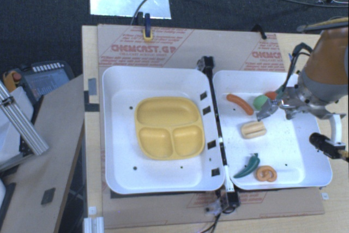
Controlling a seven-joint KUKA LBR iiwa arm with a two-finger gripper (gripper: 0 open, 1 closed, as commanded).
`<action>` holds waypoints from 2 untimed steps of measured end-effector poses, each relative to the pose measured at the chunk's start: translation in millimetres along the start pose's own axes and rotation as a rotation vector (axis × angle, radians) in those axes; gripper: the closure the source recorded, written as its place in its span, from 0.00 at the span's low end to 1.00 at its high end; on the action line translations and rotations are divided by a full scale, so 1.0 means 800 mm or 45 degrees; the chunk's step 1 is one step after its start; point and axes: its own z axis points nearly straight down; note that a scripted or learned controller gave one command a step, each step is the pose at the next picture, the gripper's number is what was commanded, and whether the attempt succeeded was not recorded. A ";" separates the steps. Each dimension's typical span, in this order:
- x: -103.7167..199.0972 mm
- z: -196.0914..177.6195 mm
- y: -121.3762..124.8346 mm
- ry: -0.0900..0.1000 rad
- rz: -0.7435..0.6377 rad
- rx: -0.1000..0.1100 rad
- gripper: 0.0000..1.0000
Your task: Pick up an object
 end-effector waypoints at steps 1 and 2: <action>0.000 -0.008 0.004 -0.003 -0.003 -0.016 0.00; 0.001 0.044 0.005 -0.001 -0.001 -0.012 0.00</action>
